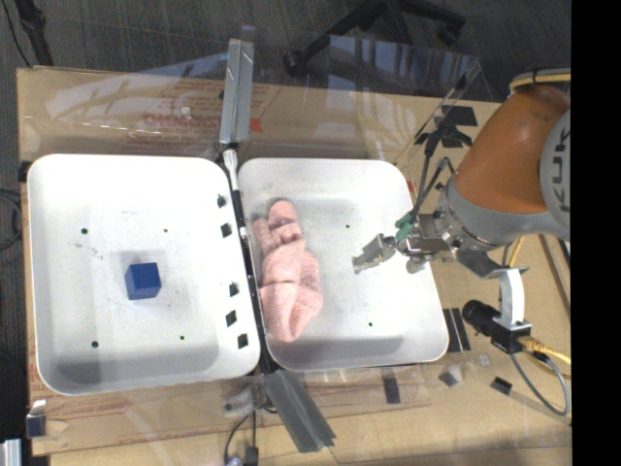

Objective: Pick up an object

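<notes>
A pink soft toy (287,272) lies lengthwise along the left side of the right bin (388,187), close to the divider. A small blue cube (143,280) sits on the floor of the left bin (58,192). My gripper (394,257) hangs over the right part of the right bin, well to the right of the pink toy and apart from it. Its two silver fingers (373,253) stand open, and only the white bin floor shows between them.
A grey metal bar (235,90) runs back from the seam between the bins, and black clips line the divider (233,270). The arm's orange band (509,163) is over the bench right of the right bin. Brown bench surface surrounds both bins.
</notes>
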{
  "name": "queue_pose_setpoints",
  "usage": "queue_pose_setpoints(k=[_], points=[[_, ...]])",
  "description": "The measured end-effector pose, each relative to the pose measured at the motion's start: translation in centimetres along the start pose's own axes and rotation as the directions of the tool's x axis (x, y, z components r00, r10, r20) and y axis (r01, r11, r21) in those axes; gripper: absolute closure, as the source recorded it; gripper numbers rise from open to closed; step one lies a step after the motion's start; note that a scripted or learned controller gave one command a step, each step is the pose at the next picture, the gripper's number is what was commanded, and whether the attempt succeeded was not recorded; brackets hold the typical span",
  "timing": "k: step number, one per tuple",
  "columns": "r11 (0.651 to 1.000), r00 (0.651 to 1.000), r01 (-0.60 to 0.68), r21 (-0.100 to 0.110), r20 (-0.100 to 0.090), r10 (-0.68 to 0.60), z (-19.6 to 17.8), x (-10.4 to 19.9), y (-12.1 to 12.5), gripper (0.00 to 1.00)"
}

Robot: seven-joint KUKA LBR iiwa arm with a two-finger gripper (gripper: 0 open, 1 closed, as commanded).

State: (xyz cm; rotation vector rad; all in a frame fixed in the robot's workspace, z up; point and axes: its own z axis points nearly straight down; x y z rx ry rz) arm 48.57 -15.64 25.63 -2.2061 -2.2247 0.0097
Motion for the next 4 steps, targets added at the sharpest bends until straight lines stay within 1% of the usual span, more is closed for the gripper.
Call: queue_pose_setpoints(k=[1,2,3,4], points=[[0.999,0.999,-0.044,-0.008,-0.001,0.044,16.6,3.2,1.8,0.00],[0.999,0.999,-0.036,-0.009,-0.003,0.036,15.5,3.4,1.9,1.00],[0.998,0.998,-0.056,-0.008,0.000,0.056,6.4,6.7,9.9,1.00],[0.995,0.995,-0.101,-0.005,0.001,0.101,6.4,7.2,17.2,1.00]])
